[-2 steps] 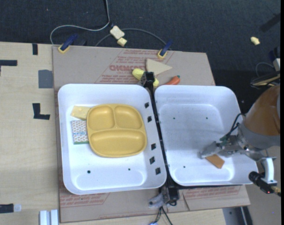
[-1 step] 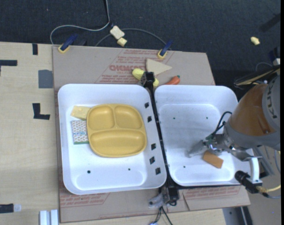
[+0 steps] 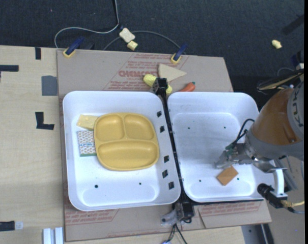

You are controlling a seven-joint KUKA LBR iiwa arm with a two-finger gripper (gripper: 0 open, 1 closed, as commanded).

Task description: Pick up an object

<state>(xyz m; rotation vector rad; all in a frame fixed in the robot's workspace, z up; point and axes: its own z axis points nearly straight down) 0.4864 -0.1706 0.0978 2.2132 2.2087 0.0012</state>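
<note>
The pincer (image 3: 230, 156) is hanging low in the right bin (image 3: 204, 111), near that bin's right wall, at the end of the grey arm (image 3: 276, 131) with its orange band, which is reaching in from the right. How wide the pincer is standing cannot be told from this slanted view, and nothing is showing in its grip. Just below it, a small brown block (image 3: 227, 176) is lying on the bin floor, close to the front wall; whether the two are touching is unclear. In the left bin (image 3: 75, 187), a yellow divided plate (image 3: 127, 141) is sitting near the middle, with a pale yellow card (image 3: 86, 121) and a small patterned packet (image 3: 85, 142) lying against its left edge. Both bins are resting on a cardboard sheet (image 3: 138, 67) on the surface.
</note>
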